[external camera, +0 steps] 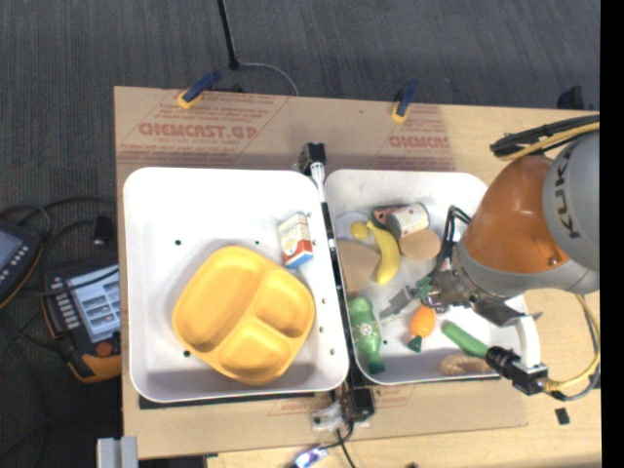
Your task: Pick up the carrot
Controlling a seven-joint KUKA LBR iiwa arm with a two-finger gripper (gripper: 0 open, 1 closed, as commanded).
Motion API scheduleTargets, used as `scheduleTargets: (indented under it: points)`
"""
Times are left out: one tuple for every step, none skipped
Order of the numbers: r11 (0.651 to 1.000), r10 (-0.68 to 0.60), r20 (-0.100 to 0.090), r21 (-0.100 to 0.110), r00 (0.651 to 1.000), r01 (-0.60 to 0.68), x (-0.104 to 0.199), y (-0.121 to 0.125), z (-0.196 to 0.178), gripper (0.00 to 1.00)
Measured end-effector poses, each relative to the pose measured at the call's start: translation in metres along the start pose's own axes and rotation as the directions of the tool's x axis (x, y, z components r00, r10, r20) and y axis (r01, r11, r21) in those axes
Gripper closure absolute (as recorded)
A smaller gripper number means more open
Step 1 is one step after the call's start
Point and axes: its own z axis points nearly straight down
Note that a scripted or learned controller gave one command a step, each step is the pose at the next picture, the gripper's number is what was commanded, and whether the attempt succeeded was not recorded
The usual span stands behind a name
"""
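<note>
the gripper (426,295) is hovering right over the carrot (421,324) near the right bin's (409,181) front edge, carrot lying just toward that edge, its grip state looking impossible to call.

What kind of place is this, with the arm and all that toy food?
Probably a robotics lab test bench. An industrial arm reaches over two white bins of toy food, such as a carrot and banana, on a clamped board trailing cables.
</note>
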Motion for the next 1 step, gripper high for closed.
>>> scheduleTargets:
  points:
    - [0.987,0.159,-0.006,-0.002,0.987,-0.159,-0.0203,-0.0003,0.0404,0.0]
